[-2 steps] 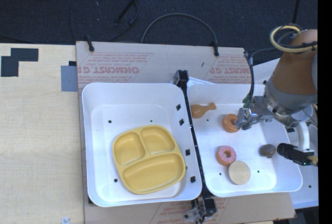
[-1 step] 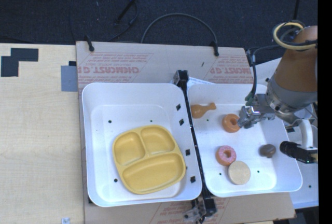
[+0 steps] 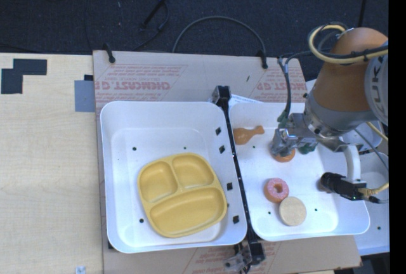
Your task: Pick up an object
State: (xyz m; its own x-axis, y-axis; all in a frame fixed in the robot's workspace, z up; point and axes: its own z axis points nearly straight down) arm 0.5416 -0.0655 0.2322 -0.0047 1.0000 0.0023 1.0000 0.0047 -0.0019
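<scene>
My gripper [image 3: 285, 144] reaches down into the right bin [image 3: 355, 222], near its middle. A small orange thing [image 3: 285, 155] shows just under the gripper's tip, partly hidden by it. I cannot tell whether the gripper has hold of it. An orange drumstick-shaped toy [image 3: 247, 134] lies to the left of the gripper, near the divider. A pink donut [image 3: 276, 189] and a tan round cookie [image 3: 293, 210] lie closer to the front of the same bin.
The left bin [image 3: 120, 139] holds a yellow divided plate [image 3: 183, 195] toward its front. A black divider [image 3: 229, 158] runs between the two bins. The arm's orange and grey body [image 3: 349, 89] hangs over the right bin's back right.
</scene>
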